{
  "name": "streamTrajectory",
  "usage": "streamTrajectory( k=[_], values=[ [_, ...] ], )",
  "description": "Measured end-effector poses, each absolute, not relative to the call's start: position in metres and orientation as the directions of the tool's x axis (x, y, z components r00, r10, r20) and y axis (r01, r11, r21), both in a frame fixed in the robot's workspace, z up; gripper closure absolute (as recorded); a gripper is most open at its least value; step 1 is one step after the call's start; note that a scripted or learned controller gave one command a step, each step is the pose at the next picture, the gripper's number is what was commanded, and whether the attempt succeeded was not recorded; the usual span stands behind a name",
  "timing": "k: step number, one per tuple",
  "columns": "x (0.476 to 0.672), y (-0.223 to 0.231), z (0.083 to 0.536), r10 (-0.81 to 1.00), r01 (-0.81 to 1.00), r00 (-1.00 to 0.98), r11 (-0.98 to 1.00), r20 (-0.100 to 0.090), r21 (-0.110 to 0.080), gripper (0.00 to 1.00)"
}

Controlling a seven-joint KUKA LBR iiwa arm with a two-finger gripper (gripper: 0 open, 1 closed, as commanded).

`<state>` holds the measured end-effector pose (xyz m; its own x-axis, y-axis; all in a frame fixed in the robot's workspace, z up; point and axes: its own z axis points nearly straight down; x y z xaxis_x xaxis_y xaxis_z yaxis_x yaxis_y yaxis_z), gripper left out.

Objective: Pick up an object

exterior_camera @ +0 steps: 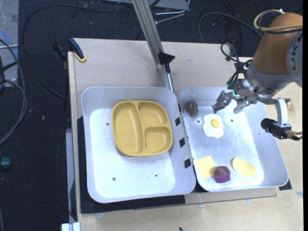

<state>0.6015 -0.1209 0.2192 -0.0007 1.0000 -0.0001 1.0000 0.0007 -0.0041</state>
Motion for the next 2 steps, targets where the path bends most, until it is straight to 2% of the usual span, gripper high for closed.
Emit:
streamTrajectory(
  k=[1, 2],
  values=[
    [0.602, -0.121, 0.221, 1.000, 1.000, -0.001, 0.001, -0.001, -0.001, 0.00],
    [0.603, -0.116, 0.157, 1.000, 1.000, 0.000, 0.000, 0.001, -0.005, 0.00]
  ],
)
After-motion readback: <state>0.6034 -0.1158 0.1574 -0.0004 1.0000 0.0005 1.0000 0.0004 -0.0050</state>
